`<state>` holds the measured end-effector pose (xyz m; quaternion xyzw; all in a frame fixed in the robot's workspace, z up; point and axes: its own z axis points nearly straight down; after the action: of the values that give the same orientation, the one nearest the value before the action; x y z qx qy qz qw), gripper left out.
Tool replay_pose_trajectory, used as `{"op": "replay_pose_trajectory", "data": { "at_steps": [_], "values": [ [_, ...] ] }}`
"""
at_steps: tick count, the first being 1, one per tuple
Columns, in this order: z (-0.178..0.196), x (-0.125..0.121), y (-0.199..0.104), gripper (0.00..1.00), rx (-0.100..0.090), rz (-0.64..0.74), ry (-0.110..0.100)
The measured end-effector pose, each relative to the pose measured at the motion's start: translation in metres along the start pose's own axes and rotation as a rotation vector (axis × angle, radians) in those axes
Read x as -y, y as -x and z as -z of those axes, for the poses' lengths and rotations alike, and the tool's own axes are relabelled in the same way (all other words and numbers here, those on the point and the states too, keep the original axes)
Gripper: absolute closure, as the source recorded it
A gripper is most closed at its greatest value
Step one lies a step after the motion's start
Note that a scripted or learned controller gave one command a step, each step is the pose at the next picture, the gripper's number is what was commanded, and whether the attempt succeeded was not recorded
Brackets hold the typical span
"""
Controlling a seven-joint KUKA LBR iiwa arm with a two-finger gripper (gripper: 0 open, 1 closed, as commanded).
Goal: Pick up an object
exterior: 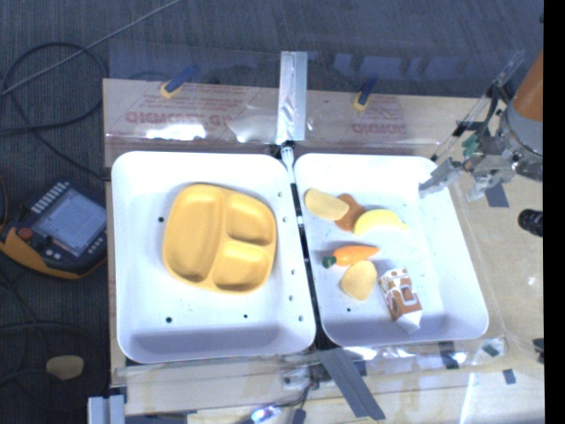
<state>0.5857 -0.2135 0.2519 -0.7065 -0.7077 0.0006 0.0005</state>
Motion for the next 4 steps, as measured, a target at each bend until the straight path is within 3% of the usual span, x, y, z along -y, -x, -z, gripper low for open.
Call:
{"op": "replay_pose_trajectory", "data": {
  "at_steps": [1,2,4],
  "values": [
    [-0.115,-0.064,-0.045,0.0,0.001,0.108,-0.002],
    [-0.159,-0.074,-0.068,0.0,0.008,0.339,0.012],
    [-0.158,-0.049,-0.109,0.0,0.011,0.766,0.018]
  ]
}}
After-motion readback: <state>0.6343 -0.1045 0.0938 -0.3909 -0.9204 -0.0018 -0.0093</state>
